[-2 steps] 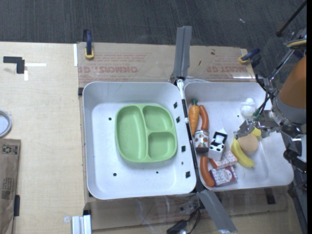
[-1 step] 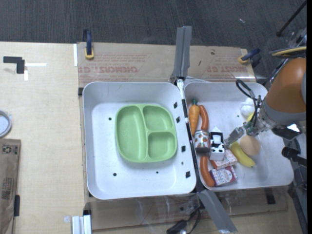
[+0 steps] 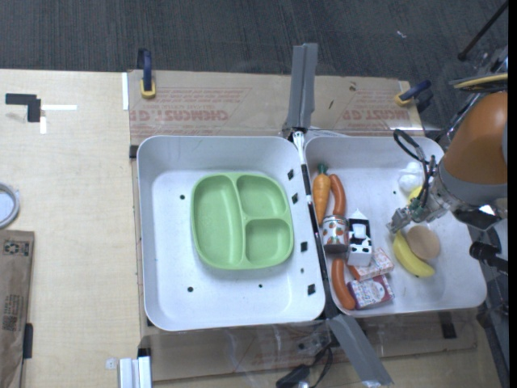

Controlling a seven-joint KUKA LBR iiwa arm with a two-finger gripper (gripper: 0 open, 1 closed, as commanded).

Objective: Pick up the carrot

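Note:
The carrot (image 3: 321,192) is orange with a green top and lies along the left wall of the right bin (image 3: 460,297), beside a red sausage (image 3: 338,196). My gripper (image 3: 401,220) hangs over the right half of that bin, well to the right of the carrot, just above the banana (image 3: 410,257) and a tan egg-shaped item (image 3: 423,242). Nothing shows between its fingers. From this angle I cannot make out whether they are open or shut.
The left bin (image 3: 161,241) holds a green divided plate (image 3: 241,220). Near the carrot sit a small can (image 3: 334,233), a black-and-white carton (image 3: 359,241), red packets (image 3: 370,285) and another sausage (image 3: 341,285). A white item (image 3: 409,181) lies at the back right.

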